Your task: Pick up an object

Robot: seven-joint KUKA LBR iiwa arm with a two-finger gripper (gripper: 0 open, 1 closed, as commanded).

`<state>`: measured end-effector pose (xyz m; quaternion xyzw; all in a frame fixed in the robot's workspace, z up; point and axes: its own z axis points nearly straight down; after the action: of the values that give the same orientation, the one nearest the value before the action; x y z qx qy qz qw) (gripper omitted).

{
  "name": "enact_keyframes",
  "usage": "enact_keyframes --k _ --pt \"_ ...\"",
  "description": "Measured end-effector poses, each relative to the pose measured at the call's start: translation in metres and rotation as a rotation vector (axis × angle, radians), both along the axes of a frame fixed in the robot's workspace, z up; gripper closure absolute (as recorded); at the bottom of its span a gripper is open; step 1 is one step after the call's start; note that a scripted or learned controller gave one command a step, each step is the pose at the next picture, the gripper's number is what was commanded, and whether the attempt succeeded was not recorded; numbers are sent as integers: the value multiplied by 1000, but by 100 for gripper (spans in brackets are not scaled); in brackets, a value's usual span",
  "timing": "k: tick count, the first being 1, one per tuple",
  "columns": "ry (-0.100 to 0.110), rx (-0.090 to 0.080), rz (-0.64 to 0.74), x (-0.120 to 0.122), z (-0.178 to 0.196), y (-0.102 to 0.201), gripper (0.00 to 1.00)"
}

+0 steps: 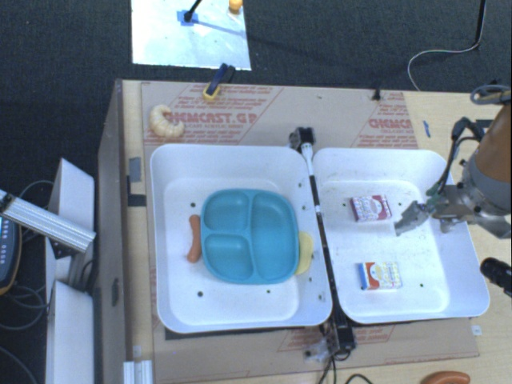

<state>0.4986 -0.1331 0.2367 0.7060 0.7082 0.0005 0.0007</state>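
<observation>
I'm hovering over the right white bin (464, 294), my fingers (406, 219) spreading apart on nothing, just beside the red-and-white packet (370, 208); the cardboard-covered bench (264, 110) is sitting on dark carpet (56, 70).

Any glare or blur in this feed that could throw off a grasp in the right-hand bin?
Camera view: lighting is even and soft, with no hard glare on the white right bin; the shiny sheet on the floor is washed out; the whole picture is slightly soft, so print on the maroon-and-white carton and the red-and-blue carton is unreadable; the grey two-finger gripper is smeared, its fingertips indistinct.
</observation>
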Motion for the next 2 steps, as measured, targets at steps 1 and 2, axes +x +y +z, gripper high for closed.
enact_keyframes --k 1,2 --pt "3 1 0 91 -94 30 0" --pt "2 -1 -2 115 -153 -2 0"
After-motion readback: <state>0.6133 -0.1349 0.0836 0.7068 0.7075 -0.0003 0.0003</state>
